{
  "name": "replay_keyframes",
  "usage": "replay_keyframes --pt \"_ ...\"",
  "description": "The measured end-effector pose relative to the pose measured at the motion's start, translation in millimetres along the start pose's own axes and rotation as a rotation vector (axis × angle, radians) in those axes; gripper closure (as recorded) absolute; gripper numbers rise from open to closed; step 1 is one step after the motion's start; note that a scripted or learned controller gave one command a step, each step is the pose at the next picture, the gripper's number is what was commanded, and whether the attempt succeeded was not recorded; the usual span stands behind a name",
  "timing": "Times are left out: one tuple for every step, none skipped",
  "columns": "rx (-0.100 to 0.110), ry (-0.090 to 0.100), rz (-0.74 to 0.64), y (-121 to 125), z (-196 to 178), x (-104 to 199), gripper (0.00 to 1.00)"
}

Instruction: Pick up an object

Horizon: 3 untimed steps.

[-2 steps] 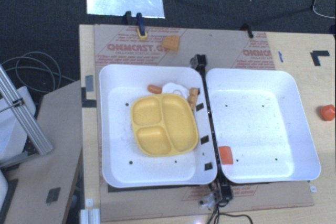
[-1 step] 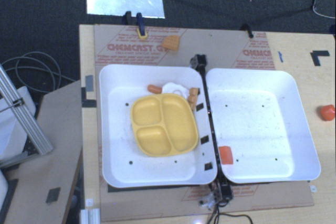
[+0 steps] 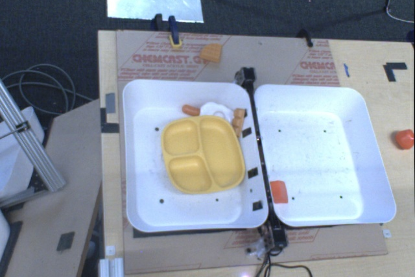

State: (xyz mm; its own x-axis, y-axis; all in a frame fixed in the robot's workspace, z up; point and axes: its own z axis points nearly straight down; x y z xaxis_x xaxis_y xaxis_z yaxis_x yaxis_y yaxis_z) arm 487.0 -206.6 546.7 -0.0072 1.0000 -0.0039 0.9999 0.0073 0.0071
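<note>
Two white bins are set side by side, their inner rims touching along a black strip. The right bin (image 3: 363,159) is mostly bare floor; one orange block (image 3: 278,191) is seen in it, close to the left wall near the front corner, with open room to its right and behind it.

The left bin (image 3: 139,139) is more crowded. One yellow plate (image 3: 202,154) with three compartments is laid flat near the middle, with bare floor to its left and in front. Three small things are packed between the plate's far edge and the far wall: one orange roll (image 3: 190,110), one white piece (image 3: 216,111) just beside it and partly hidden by the plate, and one tan block (image 3: 239,119) near the right wall, touching or nearly touching the plate's corner.

Two things are left on the bench (image 3: 363,55) outside the bins: one tan cube (image 3: 211,52) beyond the left bin, and one red piece (image 3: 404,139) well to the right of the right bin.
</note>
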Motion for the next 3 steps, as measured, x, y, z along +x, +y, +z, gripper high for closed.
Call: replay_keyframes --pt "-0.005 -0.003 -0.004 0.5 -11.9 -0.2 1.0" --pt "-0.004 -0.002 -0.004 0.5 -11.4 -0.2 0.0" --pt "-0.009 -0.005 -0.008 1.0 -23.4 -0.5 1.0"
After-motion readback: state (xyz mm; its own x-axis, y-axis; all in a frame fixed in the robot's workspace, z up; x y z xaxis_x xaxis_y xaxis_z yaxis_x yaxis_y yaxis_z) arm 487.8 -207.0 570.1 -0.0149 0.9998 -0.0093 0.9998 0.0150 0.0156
